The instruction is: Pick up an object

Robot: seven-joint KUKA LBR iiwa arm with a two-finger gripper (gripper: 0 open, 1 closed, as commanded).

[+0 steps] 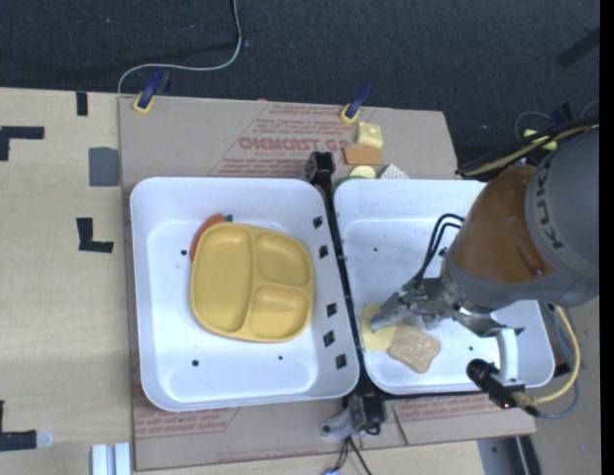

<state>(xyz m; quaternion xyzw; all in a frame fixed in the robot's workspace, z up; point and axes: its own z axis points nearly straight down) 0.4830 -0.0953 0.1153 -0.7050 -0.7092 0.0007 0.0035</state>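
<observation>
On the table, the right bin [525,216] is reached into by the end effector [394,312], whose opening cannot be told, just beside the tan toast-like piece [415,348], which must next be gripped.

Red item [212,223] mostly hidden under yellow divided plate [254,282], pale yellow piece [374,332] partly covered by hand [398,311], arm [545,236] cut off at right
</observation>
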